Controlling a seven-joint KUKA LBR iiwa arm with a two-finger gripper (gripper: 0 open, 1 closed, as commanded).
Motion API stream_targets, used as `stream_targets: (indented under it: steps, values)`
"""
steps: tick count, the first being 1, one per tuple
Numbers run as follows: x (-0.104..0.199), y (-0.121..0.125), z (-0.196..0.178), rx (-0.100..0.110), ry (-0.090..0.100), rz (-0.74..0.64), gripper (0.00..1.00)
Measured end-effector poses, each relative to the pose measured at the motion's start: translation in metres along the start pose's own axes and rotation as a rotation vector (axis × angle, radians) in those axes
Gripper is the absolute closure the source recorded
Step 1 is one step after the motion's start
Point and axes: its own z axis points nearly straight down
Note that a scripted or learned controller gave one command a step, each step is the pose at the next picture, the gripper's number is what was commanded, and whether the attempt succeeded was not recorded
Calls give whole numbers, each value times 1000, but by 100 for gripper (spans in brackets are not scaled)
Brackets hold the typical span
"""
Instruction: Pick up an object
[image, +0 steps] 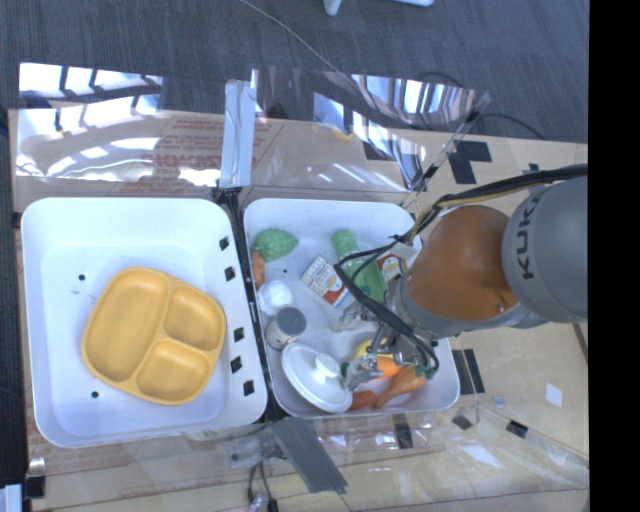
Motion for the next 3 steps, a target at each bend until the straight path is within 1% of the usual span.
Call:
stream_targets:
  steps: [1, 2, 3]
  values:
    - [-58, 56, 10, -1, 29, 261, 0]
    - [-59, 57, 0, -1, 29, 254, 100]
    - [-115, 30, -64, 3, 30, 434, 100]
